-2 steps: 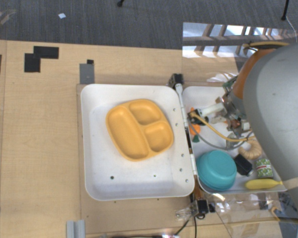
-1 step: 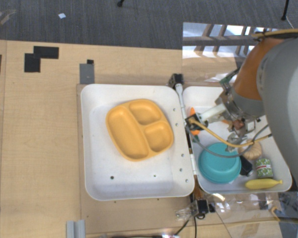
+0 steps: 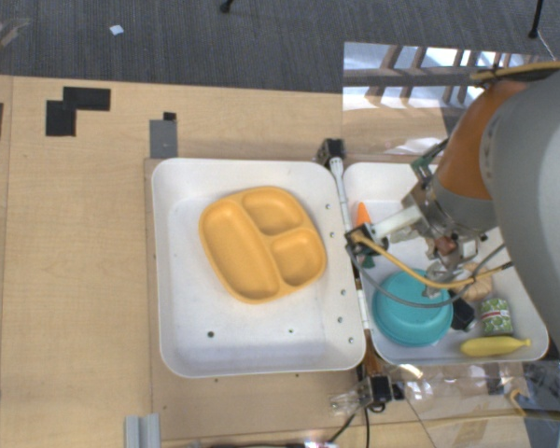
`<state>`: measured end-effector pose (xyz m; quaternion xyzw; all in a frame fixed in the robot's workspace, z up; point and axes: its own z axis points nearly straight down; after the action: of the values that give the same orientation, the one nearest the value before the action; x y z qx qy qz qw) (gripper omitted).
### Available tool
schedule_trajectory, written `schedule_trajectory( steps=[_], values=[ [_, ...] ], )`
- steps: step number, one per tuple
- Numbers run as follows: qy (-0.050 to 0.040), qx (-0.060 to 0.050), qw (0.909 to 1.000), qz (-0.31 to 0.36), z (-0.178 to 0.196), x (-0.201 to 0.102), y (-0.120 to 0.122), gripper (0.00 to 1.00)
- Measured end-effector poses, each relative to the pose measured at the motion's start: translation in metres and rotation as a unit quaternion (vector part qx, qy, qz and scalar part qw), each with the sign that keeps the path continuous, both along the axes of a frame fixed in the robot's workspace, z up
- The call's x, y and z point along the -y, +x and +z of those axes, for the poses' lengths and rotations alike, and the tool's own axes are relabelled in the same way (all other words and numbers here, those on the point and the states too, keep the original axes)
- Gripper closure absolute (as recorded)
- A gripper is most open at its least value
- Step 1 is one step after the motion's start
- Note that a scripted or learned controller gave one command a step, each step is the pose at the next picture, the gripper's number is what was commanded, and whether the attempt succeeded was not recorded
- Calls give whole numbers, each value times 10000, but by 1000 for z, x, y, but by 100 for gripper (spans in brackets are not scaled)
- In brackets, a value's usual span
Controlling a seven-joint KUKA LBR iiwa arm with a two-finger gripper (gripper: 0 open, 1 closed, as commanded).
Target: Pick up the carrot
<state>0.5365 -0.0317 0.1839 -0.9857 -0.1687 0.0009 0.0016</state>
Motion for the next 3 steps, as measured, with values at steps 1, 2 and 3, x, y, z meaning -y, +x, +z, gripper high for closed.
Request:
schedule_trajectory(
  steps=[1,2,3],
  values=[
    [-1,1,10000,-1,0,0,0,0],
    [-17,25,9909,1347,1,28,26,0],
    [8,22,9926,1217,1,-35,28,0]
  ],
)
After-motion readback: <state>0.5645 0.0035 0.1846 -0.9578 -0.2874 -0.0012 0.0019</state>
